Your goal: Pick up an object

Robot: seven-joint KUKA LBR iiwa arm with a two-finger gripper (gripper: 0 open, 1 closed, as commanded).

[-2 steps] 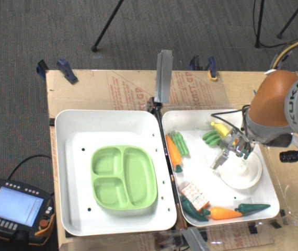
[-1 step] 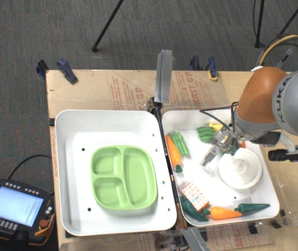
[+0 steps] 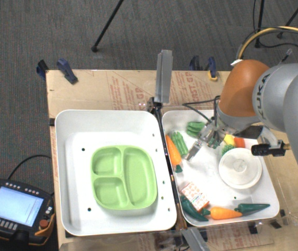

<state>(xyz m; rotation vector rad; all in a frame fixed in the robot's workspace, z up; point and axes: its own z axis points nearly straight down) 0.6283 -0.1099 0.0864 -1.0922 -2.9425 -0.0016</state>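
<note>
My arm comes in from the right, orange band above the wrist, and hangs over the right bin (image 3: 272, 192). My end effector (image 3: 197, 147) sits low over the bin's upper middle, fingers pointing down and to the left. Whether the fingers are apart or together, I cannot tell; nothing visible is clamped between them.

Right bin contents:
- Long orange carrot (image 3: 173, 151) along the left wall, lying lengthwise, green end toward the bottom.
- Green bean-like piece (image 3: 180, 142) just beside the carrot, to the left of my fingertips. Close, but I cannot tell if there is contact.
- Another green piece (image 3: 194, 128) near the top wall, partly under my wrist.
- Yellow piece (image 3: 229, 139) and a bit of orange-red (image 3: 240, 142) next to it, both tucked below my arm.
- White round bowl (image 3: 239, 167) on the right side, upright.
- Small orange-and-white box (image 3: 195, 195) near the lower left.
- Dark green pepper (image 3: 193, 209) by the box, a short carrot (image 3: 222, 212) near the bottom wall, and a second dark green pepper (image 3: 252, 207) to its right.

Left bin (image 3: 68, 140): one light green divided plate (image 3: 123, 178), three compartments, lying flat near the middle.

Both bins rest side by side on the table (image 3: 107, 90), touching along the middle. A handheld controller (image 3: 17, 208) with a lit screen lies on the floor at lower left.
</note>
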